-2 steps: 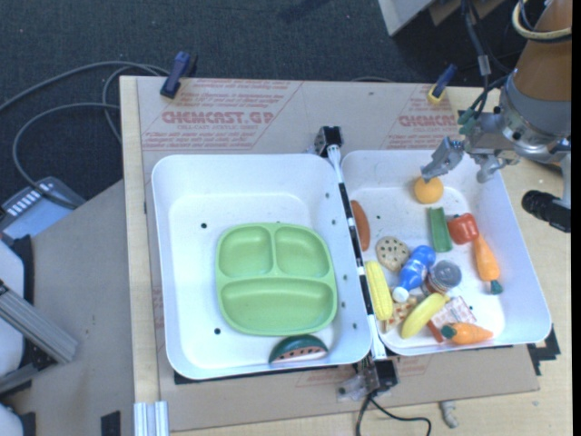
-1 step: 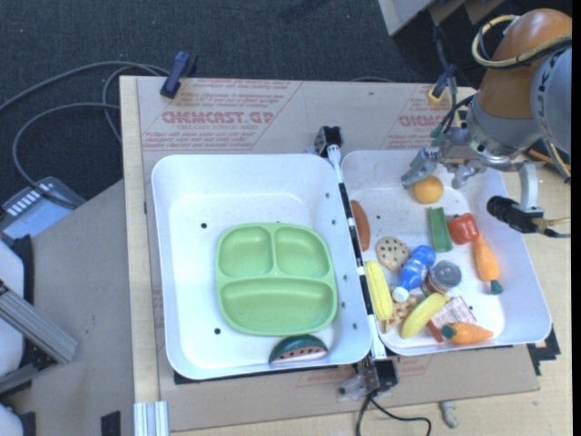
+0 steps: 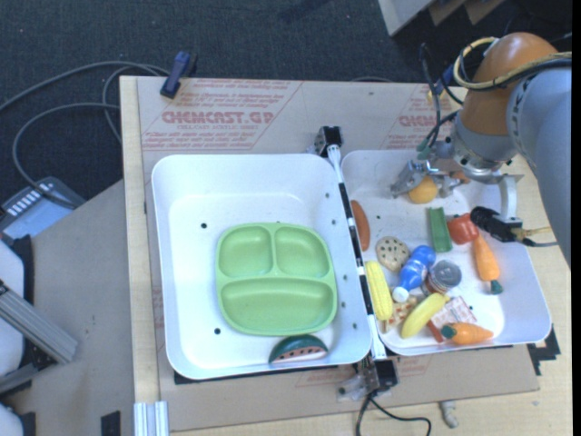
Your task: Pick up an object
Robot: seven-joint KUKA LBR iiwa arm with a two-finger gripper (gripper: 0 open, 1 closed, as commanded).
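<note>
Watermelon slice toy (image 3: 299,349) is seen nearest the camera, flat at the near edge of the left bin (image 3: 182,198), rind toward the bench edge. Gripper (image 3: 425,182) is placed over the far part of the right bin (image 3: 531,321), fingers spread at a narrow gap on either side of a yellow lemon-like object (image 3: 422,191); whether the object is lifted or resting on the bin floor cannot be told. Its shape is roundish, so no clear long axis or pointing direction can be read. Grey arm with orange band (image 3: 505,62) is seen coming in from the right.

Near the gripper a green bar (image 3: 439,228) is laid with its long axis running far to near. A red piece (image 3: 462,229) and an orange carrot (image 3: 487,260) are found just beside it, the carrot pointed toward the near edge. Toward the bin middle a cookie (image 3: 392,252), a blue bottle (image 3: 416,269) and a small can (image 3: 445,275) are clustered. A corn cob (image 3: 378,289) is laid along the divider side; a banana (image 3: 423,314) and a second carrot (image 3: 467,334) are found at the near end. A red-brown sausage (image 3: 360,224) is leaned against the bin wall.

A green divided plate (image 3: 275,278) is centred in the left bin. Both bins are carried by a bench (image 3: 227,112) covered in printed brown cardboard. Dark carpet (image 3: 73,25) and cables are seen around it.
</note>
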